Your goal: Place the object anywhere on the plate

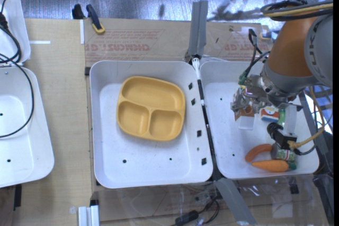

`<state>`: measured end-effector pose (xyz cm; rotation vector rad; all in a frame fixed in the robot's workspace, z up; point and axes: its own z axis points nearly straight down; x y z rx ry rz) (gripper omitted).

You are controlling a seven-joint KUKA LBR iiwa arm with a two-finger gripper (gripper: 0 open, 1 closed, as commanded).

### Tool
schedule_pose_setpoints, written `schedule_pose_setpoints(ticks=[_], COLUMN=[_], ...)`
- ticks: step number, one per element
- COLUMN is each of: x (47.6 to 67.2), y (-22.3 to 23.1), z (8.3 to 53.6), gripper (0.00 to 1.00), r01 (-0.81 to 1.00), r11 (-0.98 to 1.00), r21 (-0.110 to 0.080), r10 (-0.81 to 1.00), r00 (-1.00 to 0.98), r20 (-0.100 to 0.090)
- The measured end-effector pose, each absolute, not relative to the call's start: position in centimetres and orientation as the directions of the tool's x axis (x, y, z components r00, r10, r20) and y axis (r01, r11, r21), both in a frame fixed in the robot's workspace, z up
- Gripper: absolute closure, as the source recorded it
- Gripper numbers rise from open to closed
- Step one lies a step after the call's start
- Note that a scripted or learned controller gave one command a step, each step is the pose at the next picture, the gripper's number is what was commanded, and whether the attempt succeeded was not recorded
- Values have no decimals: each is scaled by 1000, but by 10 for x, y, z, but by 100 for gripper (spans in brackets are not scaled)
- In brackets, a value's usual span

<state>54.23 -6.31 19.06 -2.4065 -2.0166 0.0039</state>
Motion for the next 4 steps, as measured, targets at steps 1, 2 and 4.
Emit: schedule_pose_setpoints(ticks=[1,2,4], x=[572,572,635], y=[34,34,79], z=[190,190,221], gripper=[100,0,100], r01=[1000,1000,983], r11=[-21,-21,183], r21=[-4,-3,-2], r10=[1000,1000,983], r00=[21,21,-183], r20=[-2,-2,-2])
